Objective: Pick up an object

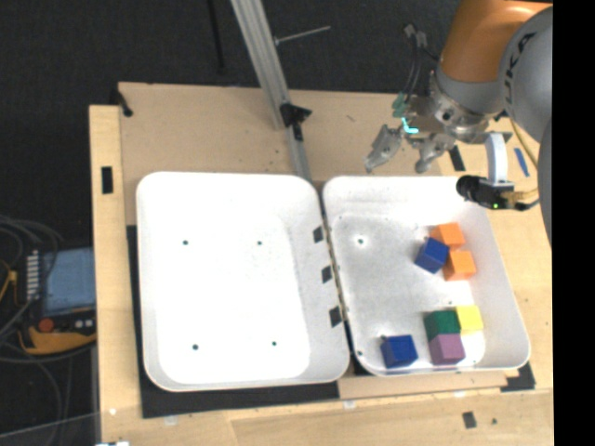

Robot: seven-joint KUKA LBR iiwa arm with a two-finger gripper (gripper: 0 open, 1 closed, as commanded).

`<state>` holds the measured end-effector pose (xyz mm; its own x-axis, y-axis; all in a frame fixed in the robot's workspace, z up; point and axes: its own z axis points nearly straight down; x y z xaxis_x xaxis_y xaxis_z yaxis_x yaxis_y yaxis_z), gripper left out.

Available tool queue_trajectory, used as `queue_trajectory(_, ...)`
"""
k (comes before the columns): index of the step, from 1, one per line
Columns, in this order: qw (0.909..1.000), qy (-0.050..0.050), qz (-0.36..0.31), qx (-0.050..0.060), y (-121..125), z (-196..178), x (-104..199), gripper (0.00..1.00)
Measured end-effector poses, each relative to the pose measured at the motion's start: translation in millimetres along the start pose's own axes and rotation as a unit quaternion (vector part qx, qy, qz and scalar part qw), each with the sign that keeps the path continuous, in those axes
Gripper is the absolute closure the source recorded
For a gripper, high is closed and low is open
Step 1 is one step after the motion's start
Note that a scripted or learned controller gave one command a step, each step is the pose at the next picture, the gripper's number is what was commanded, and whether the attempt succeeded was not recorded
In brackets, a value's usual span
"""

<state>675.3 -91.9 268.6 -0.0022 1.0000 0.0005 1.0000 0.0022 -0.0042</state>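
Your gripper (403, 156) hung above the right bin's (390, 198) far rim, fingers apart, holding nothing. Small blocks lay in that bin; the lone blue cube (399, 351) looked light and rigid, best pinched across flat opposite faces.

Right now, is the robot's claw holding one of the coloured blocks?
No. The gripper hangs above the right bin's far rim with nothing between its fingers; the blocks lie in the bin.

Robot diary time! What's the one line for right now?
tool open, above right bin's far edge | holding nothing | blocks in right bin
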Motion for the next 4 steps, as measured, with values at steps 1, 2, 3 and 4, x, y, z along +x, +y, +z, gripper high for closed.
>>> queue_trajectory(1, 1.0, -0.001, -0.001, -0.002, 0.6, -3.0, -0.7, 0.0)
queue_trajectory(2, 1.0, -0.002, 0.002, -0.001, 1.1, 40.1, -7.6, 0.0)
queue_trajectory(3, 1.0, -0.002, 0.002, 0.0, 0.7, 102.9, -12.2, 0.0)
queue_trajectory(4, 1.0, -0.001, 0.003, 0.0, -5.3, 163.7, -10.0, 0.0)
